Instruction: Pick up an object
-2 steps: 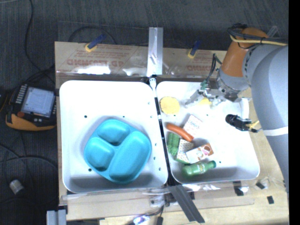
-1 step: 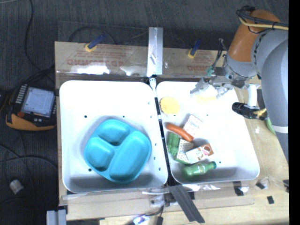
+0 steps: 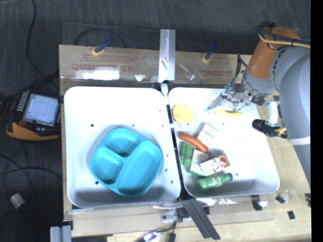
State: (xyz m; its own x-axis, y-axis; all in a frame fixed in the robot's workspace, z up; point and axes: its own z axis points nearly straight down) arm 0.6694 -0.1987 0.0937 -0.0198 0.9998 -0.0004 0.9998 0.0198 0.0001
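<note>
Right now we cannot tell our hand's [image 3: 233, 99] state, and the nearest object, a yellow banana [image 3: 228, 111], lies just below it, long axis sideways.

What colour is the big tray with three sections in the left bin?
The tray is bright blue-turquoise, seen clearly in the camera view.
</note>
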